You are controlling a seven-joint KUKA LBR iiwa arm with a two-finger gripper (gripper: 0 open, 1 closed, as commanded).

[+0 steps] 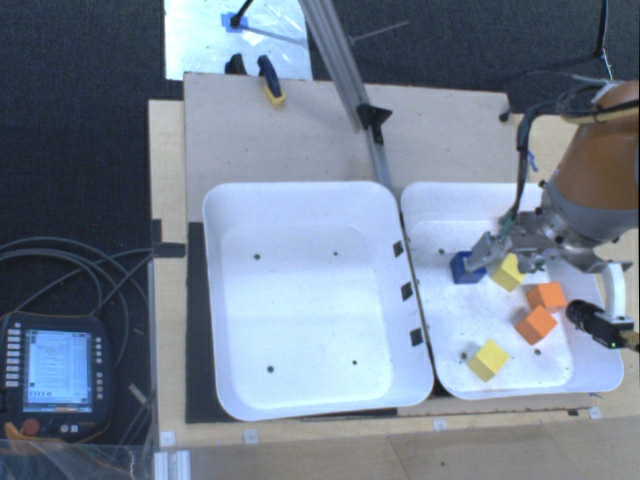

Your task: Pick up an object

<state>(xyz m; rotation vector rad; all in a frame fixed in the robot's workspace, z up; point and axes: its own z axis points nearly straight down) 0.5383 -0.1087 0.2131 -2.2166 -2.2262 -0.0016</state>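
The right bin (440,208) holds several small blocks. A blue block (464,267) lies left of centre, with a yellow block (506,273) just to its right. Two orange blocks (546,296) (536,324) sit further right, and a second yellow block (489,360) lies near the front. My gripper (503,252) hangs from the orange-banded arm on the right, low over the blue block and the upper yellow block. Its grey body covers the gap between the two, so the fingertips are hidden.
The left bin (300,298) stands beside the right one, divided by a shared rim with black clips (407,291). A slanted metal pole (340,58) crosses the back of the bench. A teach pendant (55,373) with cables lies at far left.
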